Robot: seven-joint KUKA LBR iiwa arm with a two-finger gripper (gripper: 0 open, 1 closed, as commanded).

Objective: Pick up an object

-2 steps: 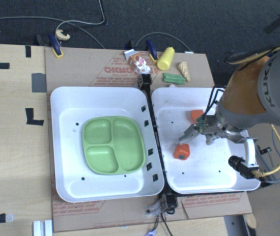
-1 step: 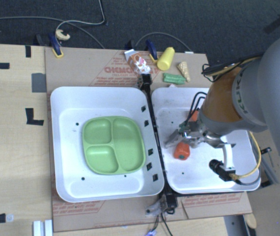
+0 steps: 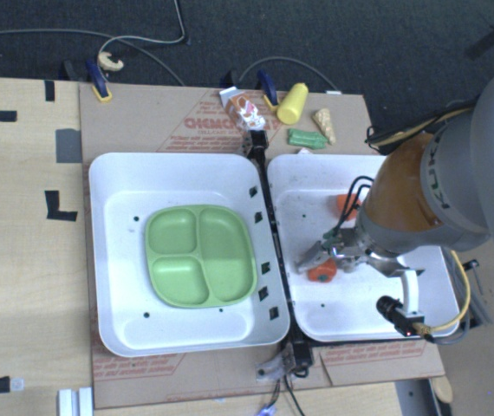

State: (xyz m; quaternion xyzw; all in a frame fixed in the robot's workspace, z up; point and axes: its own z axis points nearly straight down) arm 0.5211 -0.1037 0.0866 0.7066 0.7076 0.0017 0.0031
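Fingers spread, my hand (image 3: 316, 258) hovers by a small orange toy (image 3: 321, 272); looks light, stiff; I'd pinch its middle.

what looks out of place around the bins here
Four small items, among them a yellow piece and a green piece, lie on the cardboard behind the bins, outside both. The green divided plate sits slightly askew in the left bin.

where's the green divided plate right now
The green divided plastic plate lies in the middle of the left white bin, across the centre divider from the gripper, which is in the right white bin.
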